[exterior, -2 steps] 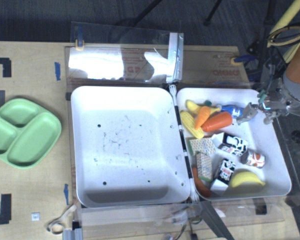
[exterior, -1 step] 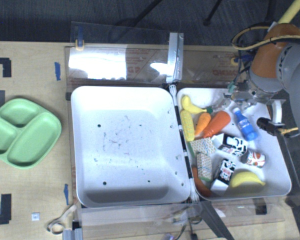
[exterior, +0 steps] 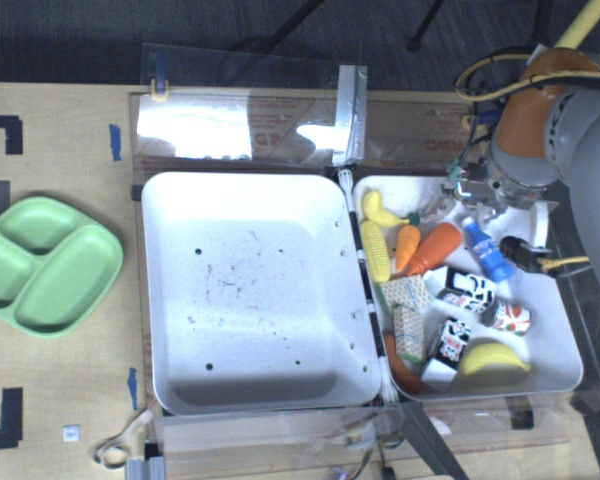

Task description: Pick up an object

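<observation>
The right bin (exterior: 560, 353) holds a crowd of objects. A yellow banana (exterior: 374, 208) and a corn cob (exterior: 376, 252) lie along its left wall. Beside them are a small carrot (exterior: 407, 247) and a larger orange carrot (exterior: 438, 245). A blue bottle (exterior: 491, 253) lies to the right of them. Nearer the front are a black-and-white carton (exterior: 467, 289), a red-and-white can (exterior: 512, 319), a patterned pouch (exterior: 408, 299) and a yellow lemon-like fruit (exterior: 493, 359). My gripper (exterior: 473, 194) hangs over the bin's back right corner, just above the blue bottle and larger carrot.
The left bin (exterior: 250, 218) sits beside the right one, sharing a middle wall. A green divided plate (exterior: 46, 263) rests on the bench at far left. A clear plastic panel (exterior: 245, 118) stands behind the bins. Cables loop near the arm (exterior: 530, 123) at upper right.
</observation>
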Controlling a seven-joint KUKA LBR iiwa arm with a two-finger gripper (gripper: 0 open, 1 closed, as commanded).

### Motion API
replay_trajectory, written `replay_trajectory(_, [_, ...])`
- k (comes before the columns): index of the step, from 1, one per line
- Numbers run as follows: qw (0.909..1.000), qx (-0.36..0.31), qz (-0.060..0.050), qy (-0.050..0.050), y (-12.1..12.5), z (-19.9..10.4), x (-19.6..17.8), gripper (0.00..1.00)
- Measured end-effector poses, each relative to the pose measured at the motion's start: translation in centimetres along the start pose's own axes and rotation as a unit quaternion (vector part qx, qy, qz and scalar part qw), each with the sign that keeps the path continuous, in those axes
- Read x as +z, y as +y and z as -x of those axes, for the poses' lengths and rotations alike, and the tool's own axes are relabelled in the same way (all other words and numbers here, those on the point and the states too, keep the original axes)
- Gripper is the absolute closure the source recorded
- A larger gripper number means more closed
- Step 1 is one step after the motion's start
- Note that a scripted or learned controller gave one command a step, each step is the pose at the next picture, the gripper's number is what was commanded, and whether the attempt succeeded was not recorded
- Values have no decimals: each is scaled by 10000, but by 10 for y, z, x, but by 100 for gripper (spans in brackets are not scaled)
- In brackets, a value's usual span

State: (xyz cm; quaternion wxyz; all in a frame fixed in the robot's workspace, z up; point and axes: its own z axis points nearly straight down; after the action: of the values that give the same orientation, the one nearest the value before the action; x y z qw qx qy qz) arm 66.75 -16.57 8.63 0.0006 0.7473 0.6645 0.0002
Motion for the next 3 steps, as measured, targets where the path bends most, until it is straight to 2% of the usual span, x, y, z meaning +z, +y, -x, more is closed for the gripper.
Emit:
replay_trajectory(1, [10000, 20, 13, 68, -12, 43, -3, 0])
replay_trajectory(2, [9975, 700, 4, -2, 3, 17, -66, 0])
replay_trajectory(3, [9999, -102, -39, 75, 7, 40, -13, 0])
